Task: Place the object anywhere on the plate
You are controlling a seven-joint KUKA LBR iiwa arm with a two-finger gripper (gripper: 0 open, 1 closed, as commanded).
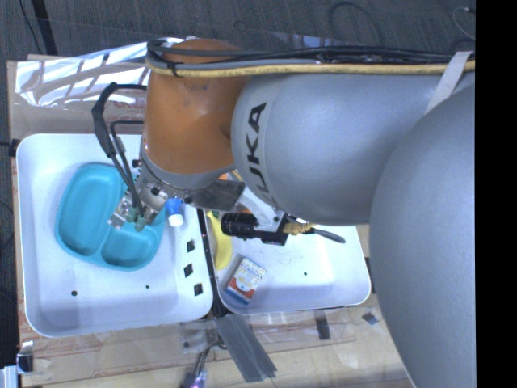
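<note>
Plate: the blue plate (97, 217) lies in the left bin (48, 297), two-lobed and shallow, its lower right lobe under the hand
Hand: the hand (136, 215) hangs over that lobe, close to the surface; whether it is open or closed I cannot tell
Object: something small and greenish (144, 223) shows at the fingertips, but whether it is gripped is unclear
Nearby: a white and blue bottle-like item (174, 214) sits just beside the plate's right edge
Right bin: the right bin (339, 285) holds a small carton (245, 279) and a yellow thing (220, 247), part hidden by the arm
Risk: released near the rim, the object may slide off into the bin
Risk: the wrist could nudge the bottle-like item or shift the plate
</note>
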